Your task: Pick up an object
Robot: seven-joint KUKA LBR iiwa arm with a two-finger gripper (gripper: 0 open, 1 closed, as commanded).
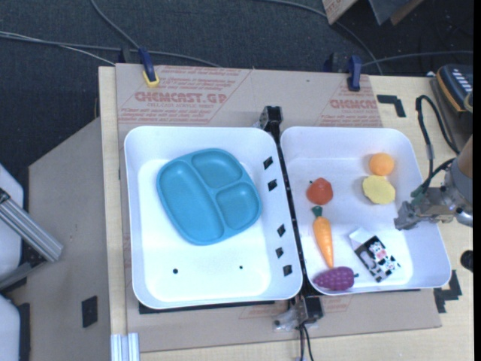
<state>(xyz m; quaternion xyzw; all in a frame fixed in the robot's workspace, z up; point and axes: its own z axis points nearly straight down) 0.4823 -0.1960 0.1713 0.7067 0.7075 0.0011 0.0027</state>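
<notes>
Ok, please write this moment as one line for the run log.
pincer: right bin's right edge, holds nothing | nearest: lemon | plate: left bin

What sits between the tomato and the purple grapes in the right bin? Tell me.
The carrot lies between the tomato and the purple grapes, as the camera view shows.

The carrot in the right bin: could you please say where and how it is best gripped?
Probably grip the carrot from above across its thicker upper half, just below the green top. It lies flat, lengthwise up the bin, tapering toward the grapes, so closing across its width from left and right suits its shape.
</notes>
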